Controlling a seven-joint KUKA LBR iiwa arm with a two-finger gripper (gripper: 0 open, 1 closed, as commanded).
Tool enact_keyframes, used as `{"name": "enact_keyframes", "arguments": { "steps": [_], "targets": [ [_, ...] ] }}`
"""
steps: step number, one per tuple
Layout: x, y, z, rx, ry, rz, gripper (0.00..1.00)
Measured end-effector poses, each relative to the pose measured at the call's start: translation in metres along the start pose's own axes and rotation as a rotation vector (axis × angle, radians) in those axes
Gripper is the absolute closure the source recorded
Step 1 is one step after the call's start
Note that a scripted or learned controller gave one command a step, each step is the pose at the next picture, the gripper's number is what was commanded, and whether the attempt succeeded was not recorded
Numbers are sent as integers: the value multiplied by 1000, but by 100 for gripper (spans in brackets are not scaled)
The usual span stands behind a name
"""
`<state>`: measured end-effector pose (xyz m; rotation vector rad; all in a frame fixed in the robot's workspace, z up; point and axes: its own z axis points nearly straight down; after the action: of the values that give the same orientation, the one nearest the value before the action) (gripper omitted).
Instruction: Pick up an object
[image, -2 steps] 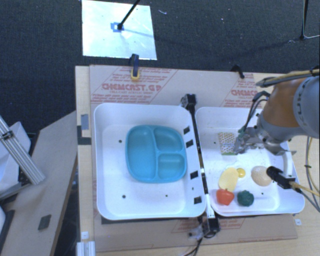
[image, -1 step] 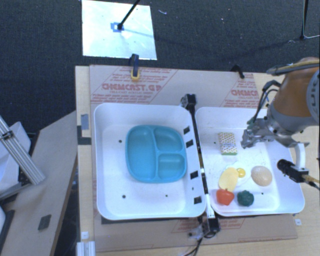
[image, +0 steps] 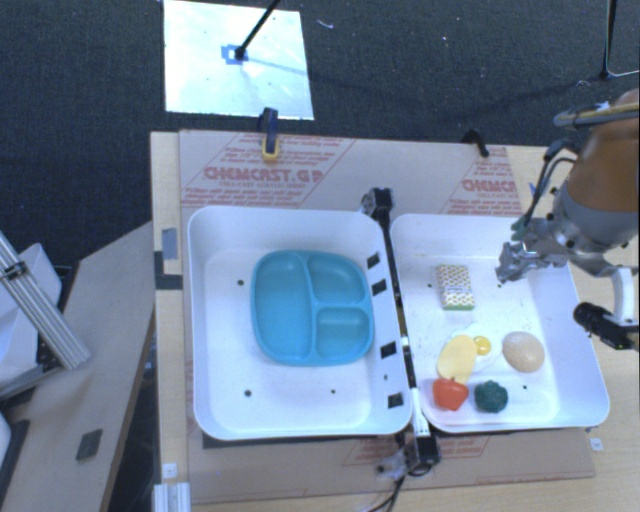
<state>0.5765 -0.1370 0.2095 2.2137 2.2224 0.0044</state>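
Bins | L bin (image: 215, 300): blue tray (image: 310, 307) | R bin (image: 575, 350): box (image: 455, 286), egg (image: 522, 351), tomato (image: 449, 393) | gripper (image: 515, 262): grip unclear

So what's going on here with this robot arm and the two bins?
The arm's gripper hangs over the right bin, near its back edge, with nothing between its fingers. In that bin lie a patterned sponge, a fried egg, a beige egg, a red pepper and a green piece. The left bin holds a blue divided plate.

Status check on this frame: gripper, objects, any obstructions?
Gripper over right bin, nothing seen between jaws. Sponge block nearest, to its left in view, apart from it. Other items cluster at front; path clear.
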Motion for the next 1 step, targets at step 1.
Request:
{"name": "enact_keyframes", "arguments": {
  "steps": [1],
  "targets": [
    [10,2,-57,-1,0,-1,100]
  ]
}}
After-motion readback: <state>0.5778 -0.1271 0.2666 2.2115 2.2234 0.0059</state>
